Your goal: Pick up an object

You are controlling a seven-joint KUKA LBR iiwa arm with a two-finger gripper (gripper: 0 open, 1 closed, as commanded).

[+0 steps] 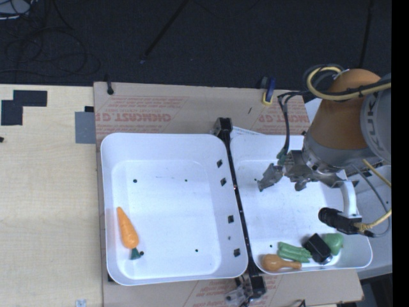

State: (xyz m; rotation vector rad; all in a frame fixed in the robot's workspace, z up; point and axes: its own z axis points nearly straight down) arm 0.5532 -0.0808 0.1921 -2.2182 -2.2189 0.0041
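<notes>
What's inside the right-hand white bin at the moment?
The right-hand white bin holds a green pod, an orange-yellow gourd, a black block partly covering a green piece.

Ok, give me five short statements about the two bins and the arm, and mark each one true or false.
1. A carrot lies in the left bin. True.
2. The carrot lies in the middle of that bin. False: it lies near the bin's left wall, toward the front corner.
3. The gripper hangs over the right bin. True.
4. The gripper holds the orange pear-shaped object. False: that object lies at the right bin's front edge, apart from the gripper.
5. A black object lies among green items at the front of the right bin. True.
</notes>
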